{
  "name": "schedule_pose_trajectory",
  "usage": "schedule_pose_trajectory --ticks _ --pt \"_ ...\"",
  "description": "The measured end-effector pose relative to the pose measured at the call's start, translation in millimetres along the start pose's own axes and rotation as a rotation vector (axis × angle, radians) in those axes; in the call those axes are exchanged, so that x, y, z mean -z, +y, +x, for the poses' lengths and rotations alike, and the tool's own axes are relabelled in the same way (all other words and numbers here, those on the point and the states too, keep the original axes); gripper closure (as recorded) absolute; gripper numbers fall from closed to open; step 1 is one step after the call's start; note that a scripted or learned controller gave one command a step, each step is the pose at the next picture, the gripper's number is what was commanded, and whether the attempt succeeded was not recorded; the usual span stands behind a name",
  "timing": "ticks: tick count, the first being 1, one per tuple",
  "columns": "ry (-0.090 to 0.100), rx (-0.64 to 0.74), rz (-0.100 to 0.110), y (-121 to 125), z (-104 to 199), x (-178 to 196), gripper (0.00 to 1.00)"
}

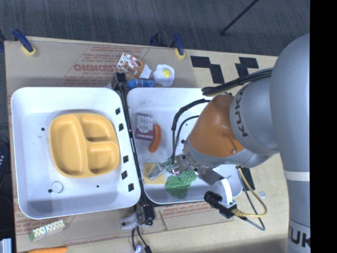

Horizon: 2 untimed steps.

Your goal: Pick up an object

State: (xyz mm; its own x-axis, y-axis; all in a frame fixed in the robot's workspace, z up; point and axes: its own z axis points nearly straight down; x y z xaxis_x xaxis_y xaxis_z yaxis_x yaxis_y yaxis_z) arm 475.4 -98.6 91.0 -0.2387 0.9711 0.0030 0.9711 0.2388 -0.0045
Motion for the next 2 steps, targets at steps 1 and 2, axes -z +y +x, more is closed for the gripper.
schedule_pose_trajectory --ticks 1,2 --pt "-0.001 -0.012 -0.002 1 2 0 0.00" --pt "-0.002 0.104 -0.003 24 -7 1 0.00"
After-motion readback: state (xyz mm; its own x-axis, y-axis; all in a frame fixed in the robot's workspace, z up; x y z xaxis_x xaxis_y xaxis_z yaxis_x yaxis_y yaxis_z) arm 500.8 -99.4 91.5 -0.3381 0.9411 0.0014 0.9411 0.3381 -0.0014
